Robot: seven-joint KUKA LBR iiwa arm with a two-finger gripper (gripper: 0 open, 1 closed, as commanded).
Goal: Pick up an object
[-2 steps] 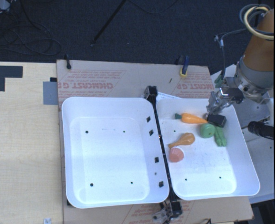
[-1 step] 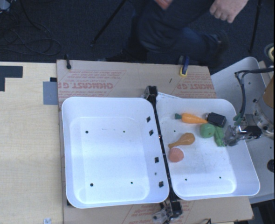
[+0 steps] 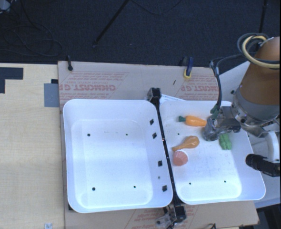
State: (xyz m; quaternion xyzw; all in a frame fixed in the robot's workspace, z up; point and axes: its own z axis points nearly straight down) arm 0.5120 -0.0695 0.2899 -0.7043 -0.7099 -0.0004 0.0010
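Now, step: reaching — nothing lifted yet, by my reading.
Arm [image 3: 262,80]: comes in from the right, over the right bin [image 3: 212,194].
Tool [image 3: 215,128]: low in that bin; whether it is open or closed I cannot tell.
Targets: carrot [image 3: 194,120] just left of the tool; green piece [image 3: 225,141] just beside it, lower right; drumstick [image 3: 187,143] and pink piece [image 3: 180,159] nearer the divider.
Left bin [image 3: 69,128]: not in play.
Next move: likely settle over one item — carrot or green piece is closest — then close squarely and lift straight up.
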